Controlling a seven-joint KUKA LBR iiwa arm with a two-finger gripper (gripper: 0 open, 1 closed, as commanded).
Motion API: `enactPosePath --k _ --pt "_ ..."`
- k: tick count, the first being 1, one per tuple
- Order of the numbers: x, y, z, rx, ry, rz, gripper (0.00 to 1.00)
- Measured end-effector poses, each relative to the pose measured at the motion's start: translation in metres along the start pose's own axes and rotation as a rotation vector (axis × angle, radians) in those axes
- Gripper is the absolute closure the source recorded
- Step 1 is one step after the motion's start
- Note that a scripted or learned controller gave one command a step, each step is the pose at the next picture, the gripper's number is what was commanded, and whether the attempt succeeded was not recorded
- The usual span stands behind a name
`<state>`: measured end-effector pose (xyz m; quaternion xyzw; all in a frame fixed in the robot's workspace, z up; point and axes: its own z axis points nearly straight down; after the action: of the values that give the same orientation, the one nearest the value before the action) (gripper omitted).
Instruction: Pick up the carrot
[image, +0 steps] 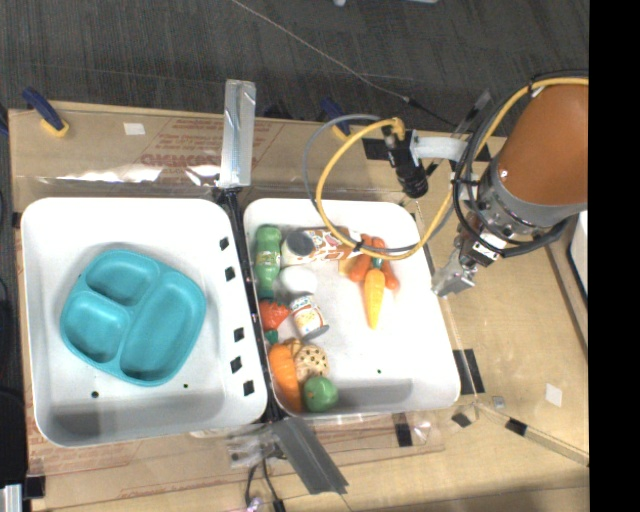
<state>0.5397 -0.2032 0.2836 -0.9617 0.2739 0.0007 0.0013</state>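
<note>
While the carrot lies in the right bin, roughly at the middle of its upper half, it shows as a slim tapering piece, orange at its thick upper end and paling to yellow toward the point, which aims down and slightly left across the white floor. Its thick end sits against a cluster of orange-red pieces whose exact kind I cannot make out, and a yellow cable loops above and over that spot. Along the left wall of the same bin runs a crowded column: a green vegetable at the top, a white-capped container beside it with a printed packet to its right, a small jar with a label lower down, a red strawberry-like piece just left of the jar, then an orange round fruit, a speckled cookie-like piece and a green ball near the bottom corner. The left bin holds a teal divided plate with three compartments. The gripper hangs outside the right bin, just past its right rim and over the bench, apart from the carrot and level with it; whether its jaws are apart or together I cannot tell, since the wrist and cables crowd it and it reads as one pale blur. Above it sits the arm's orange band.
</note>
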Motion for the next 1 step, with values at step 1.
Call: enactPosePath --k 1 --pt "-0.0255 0.0204 0.1553 0.001 -0.009 -0.216 1.00"
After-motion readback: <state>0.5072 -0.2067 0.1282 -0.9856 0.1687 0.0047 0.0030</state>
